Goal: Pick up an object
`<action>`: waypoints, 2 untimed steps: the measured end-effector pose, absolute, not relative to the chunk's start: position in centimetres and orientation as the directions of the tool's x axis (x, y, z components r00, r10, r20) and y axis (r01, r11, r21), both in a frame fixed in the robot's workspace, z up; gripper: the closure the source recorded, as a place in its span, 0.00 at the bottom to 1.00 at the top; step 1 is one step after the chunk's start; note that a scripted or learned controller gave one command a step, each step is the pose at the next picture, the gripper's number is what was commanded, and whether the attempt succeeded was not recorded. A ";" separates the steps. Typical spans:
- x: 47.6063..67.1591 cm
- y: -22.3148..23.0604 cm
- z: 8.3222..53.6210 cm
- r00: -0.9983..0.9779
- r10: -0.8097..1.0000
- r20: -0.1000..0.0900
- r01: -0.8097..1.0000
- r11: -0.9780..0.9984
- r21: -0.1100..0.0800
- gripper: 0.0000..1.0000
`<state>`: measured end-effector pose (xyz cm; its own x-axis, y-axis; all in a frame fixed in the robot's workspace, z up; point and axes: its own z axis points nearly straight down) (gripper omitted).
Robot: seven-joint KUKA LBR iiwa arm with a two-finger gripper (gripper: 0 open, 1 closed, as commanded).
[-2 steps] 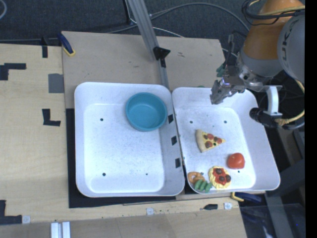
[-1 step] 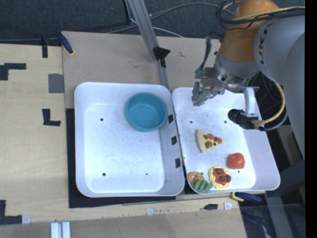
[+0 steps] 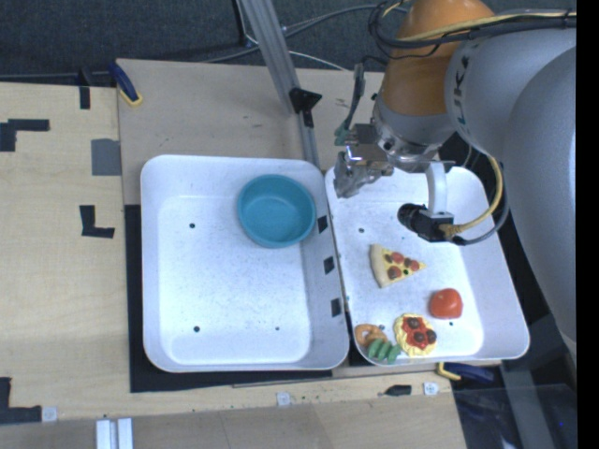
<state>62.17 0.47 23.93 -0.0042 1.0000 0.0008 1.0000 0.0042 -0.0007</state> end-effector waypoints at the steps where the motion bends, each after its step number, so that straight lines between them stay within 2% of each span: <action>1: 62.7 5.3 23.5 -0.004 1.000 0.000 1.000 0.004 -0.001 1.00; 2: 64.7 10.1 24.1 -0.004 1.000 0.001 1.000 0.004 0.000 1.00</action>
